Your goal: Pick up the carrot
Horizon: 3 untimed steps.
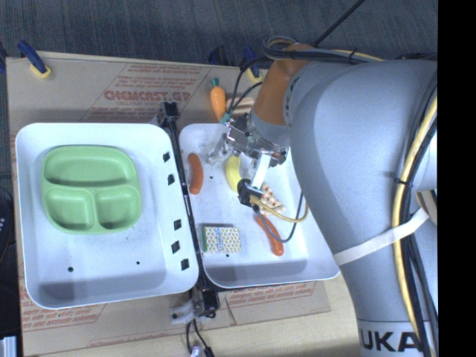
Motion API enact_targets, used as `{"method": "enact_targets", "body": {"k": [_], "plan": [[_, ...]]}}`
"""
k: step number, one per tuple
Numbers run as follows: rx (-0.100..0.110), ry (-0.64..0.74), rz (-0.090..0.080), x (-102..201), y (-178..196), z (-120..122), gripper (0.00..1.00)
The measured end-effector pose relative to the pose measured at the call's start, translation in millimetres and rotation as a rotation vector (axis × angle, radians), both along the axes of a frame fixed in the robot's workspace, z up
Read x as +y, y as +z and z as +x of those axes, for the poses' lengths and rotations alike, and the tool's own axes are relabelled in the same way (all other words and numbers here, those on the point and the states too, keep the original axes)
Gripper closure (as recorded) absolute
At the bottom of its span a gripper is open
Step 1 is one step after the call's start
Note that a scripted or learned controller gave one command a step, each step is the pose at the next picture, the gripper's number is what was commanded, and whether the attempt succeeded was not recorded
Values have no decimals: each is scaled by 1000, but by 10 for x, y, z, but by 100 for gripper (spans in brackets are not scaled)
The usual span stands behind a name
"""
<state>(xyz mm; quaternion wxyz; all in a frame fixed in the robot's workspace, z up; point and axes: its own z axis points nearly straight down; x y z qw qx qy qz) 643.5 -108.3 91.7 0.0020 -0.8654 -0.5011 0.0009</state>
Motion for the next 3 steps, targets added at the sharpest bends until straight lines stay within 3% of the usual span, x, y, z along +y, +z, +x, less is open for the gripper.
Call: {"method": "enact_targets", "body": {"k": [1, 2, 3], "plan": [[1, -313, -2, -70, 159, 127, 0], [6, -304, 0, -54, 259, 128, 100], [-1, -476, -2, -199, 1772, -68, 100]]}}
